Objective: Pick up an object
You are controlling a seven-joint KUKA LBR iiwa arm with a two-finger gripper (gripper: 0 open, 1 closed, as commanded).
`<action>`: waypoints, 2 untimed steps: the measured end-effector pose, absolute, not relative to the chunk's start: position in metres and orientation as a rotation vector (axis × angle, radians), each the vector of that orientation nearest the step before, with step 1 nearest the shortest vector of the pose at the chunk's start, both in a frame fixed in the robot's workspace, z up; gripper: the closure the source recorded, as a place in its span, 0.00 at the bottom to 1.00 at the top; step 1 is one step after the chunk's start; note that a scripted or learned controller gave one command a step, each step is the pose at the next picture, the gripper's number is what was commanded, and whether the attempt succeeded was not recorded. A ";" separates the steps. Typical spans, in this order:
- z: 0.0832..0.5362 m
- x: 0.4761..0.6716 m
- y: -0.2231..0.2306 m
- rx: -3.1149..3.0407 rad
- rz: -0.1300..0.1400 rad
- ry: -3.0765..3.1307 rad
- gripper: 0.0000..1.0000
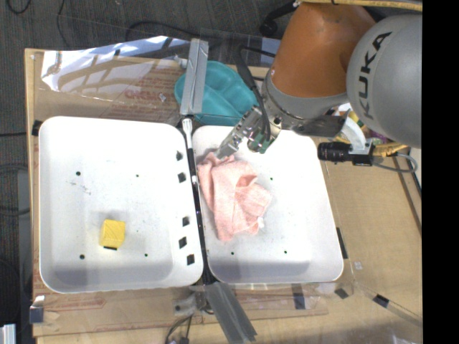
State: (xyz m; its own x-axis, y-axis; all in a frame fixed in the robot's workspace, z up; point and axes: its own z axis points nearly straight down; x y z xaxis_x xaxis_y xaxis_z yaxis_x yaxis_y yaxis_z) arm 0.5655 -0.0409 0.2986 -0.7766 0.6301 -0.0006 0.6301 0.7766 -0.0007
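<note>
White plastic forms the left bin point(57, 192), where we see a small yellow block point(112, 233) lying flat near the front wall with open floor around it. Across the divider, in the right bin point(308, 221), a crumpled pink cloth point(231, 196) lies with its long axis running front to back, hugging the left wall, its folds soft and uneven. The end effector point(251, 136) hangs above the cloth's far end; we cannot tell its state. Behind the bins, a teal object point(215, 92) rests on the bench point(373, 213).
</note>
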 end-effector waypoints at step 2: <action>0.317 0.581 -0.015 0.102 -0.001 3.140 1.00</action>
